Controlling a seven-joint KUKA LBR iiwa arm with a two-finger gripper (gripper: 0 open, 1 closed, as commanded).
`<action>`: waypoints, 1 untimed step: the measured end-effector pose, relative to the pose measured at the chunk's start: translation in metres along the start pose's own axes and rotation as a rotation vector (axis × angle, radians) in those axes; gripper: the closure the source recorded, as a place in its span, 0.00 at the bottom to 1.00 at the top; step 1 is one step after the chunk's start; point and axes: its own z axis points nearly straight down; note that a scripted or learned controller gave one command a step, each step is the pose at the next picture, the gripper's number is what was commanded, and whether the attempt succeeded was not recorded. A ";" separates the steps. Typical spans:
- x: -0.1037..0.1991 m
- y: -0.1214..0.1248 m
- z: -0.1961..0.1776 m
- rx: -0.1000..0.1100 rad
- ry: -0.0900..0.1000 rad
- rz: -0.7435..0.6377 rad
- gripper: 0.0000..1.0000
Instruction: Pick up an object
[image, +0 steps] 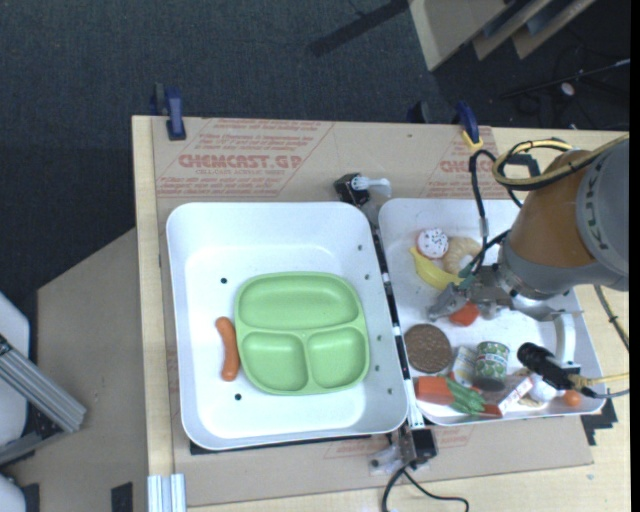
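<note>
**Tomato-red round piece under the gripper in the right bin**

Tomato-red small round plastic piece (463, 315) lay near the middle of the right white bin (580, 340), just beside the gripper (468, 293), which hung low over it. Whether the pincer was open or closed could not be told. Judged by looks, the piece was light, hard and smooth, likely to slip or roll, so a hold across its widest part seemed safest. A yellow banana-shaped toy (432, 268) sat toward the bin's far left corner, a brown disc (428, 347) against its left edge. The green divided plate (300, 332) lay in the left white bin (200, 300).
</note>
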 end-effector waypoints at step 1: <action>-0.003 0.004 -0.015 -0.012 -0.005 0.001 1.00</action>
